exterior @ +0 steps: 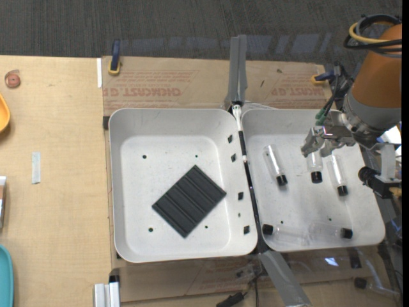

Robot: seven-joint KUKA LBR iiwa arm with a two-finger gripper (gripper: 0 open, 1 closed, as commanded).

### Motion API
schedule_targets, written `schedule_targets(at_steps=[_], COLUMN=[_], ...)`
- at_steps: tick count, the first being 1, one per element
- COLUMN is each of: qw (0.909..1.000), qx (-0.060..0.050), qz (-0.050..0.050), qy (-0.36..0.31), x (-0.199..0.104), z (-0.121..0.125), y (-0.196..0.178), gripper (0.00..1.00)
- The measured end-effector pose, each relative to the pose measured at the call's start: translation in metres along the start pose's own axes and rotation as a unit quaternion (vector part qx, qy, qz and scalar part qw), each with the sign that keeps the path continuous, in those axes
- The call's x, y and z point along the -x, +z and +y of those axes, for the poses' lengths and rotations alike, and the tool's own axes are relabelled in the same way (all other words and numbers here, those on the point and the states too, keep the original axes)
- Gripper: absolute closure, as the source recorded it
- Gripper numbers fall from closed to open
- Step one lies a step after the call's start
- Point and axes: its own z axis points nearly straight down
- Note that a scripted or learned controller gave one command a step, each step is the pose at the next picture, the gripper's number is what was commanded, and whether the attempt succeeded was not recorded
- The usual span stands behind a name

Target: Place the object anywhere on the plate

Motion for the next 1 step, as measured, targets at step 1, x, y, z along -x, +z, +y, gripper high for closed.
schedule_targets(at_steps=[1], qw=[0.9827], qx=[-0.001], qz=[0.0], qy=[-0.185], x=[-0.0509], z=[-0.0371], y=[0.0252], gripper=[1.0])
